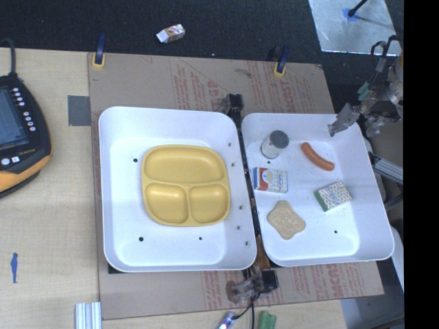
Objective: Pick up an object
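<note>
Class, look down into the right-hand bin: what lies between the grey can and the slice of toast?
In the camera view, the small milk carton lies between the grey can and the slice of toast, slightly toward the left bin.

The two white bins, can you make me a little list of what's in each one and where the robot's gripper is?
left bin: yellow divided plate, three sections, lying flat
right bin: five small things, all apart from each other
far side: grey can, sausage
middle: small carton, green sponge
near side: slice of toast
gripper: over the right bin's far right corner, holding nothing I can see
nearest thing to gripper: sausage
</note>
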Controlling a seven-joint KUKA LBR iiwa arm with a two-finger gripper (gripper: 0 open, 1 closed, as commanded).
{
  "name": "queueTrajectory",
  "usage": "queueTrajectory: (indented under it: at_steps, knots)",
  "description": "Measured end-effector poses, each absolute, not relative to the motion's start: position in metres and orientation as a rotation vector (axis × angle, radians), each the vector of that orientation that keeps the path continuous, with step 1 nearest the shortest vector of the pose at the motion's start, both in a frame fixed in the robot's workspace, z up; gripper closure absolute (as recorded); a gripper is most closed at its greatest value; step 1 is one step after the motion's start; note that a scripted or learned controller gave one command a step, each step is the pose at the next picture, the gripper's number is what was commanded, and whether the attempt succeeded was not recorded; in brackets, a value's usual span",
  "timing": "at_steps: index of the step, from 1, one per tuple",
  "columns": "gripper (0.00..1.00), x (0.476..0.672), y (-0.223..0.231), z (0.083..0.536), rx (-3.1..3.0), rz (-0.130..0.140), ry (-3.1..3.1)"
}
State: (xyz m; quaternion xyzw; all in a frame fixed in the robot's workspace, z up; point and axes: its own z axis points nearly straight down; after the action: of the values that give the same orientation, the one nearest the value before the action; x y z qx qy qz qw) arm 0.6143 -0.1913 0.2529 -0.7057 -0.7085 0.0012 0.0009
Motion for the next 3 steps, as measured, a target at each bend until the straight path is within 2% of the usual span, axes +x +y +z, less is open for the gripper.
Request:
queueTrajectory:
  at_steps: [1,2,3]
  knots:
    - [0.0,0.64,-0.2,0.09,-2.211,0.007,-2.227]
    - [1.0,0.641,-0.2,0.102,-2.21,0.005,-2.231]
    - [1.0,0.644,-0.139,0.14,-2.216,0.001,-2.228]
